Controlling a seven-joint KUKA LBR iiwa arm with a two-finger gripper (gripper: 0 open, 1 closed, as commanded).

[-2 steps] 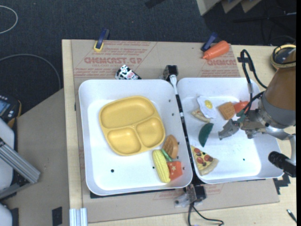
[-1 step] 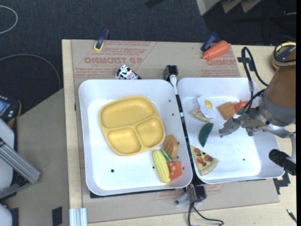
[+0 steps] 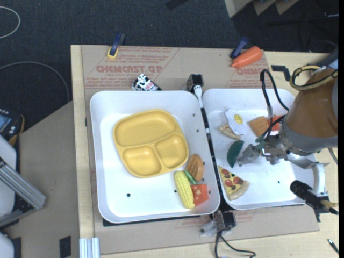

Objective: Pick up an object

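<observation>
Sitting on the bench (image 3: pixel 86 144), two white bins side by side. In the left bin (image 3: pixel 105 144): one yellow tray (image 3: pixel 150 142) at centre, one bread roll (image 3: pixel 195 167), one corn cob (image 3: pixel 184 188) and one red piece (image 3: pixel 200 194) clustered at 5 o'clock. In the right bin (image 3: pixel 269 195): one fried egg (image 3: pixel 236 121) at 11 o'clock, one toast (image 3: pixel 258 125) beside it, one green leaf (image 3: pixel 234 152) at 9 o'clock, one pizza slice (image 3: pixel 234 183) at 7 o'clock. Hanging over the right bin near the leaf, end effector (image 3: pixel 248 156); grip cannot be told.
</observation>
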